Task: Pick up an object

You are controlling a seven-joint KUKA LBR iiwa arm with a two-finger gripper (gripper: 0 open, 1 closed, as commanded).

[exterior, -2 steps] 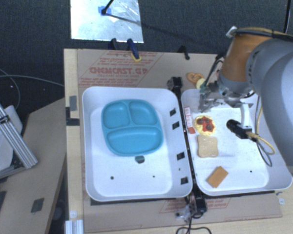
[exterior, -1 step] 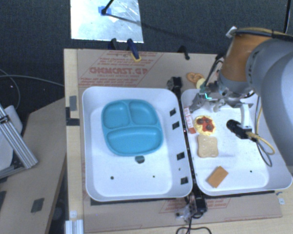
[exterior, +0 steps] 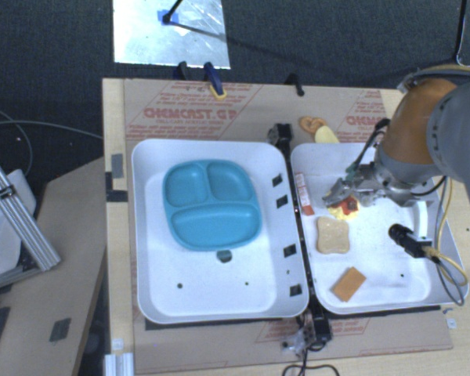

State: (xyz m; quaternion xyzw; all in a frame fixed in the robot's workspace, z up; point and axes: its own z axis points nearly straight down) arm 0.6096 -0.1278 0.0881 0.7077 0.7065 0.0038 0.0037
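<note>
In the right bin (exterior: 376, 300), my gripper (exterior: 341, 197) hangs low over a small red and yellow object (exterior: 348, 207) and partly covers it. A slice of toast (exterior: 333, 236) lies just below that object. An orange-brown block (exterior: 348, 283) rests near the bin's front wall. The grey arm with its orange band (exterior: 415, 128) reaches in from the right. Whether the red and yellow object is gripped is hidden by the wrist.
The left bin (exterior: 153, 288) bears a blue divided plate (exterior: 211, 204) and a small dark piece (exterior: 225, 255) in front of it. Behind the right bin, a yellow item (exterior: 327, 135) and an orange one (exterior: 311, 124) lie on the cardboard. Cables hang at the right.
</note>
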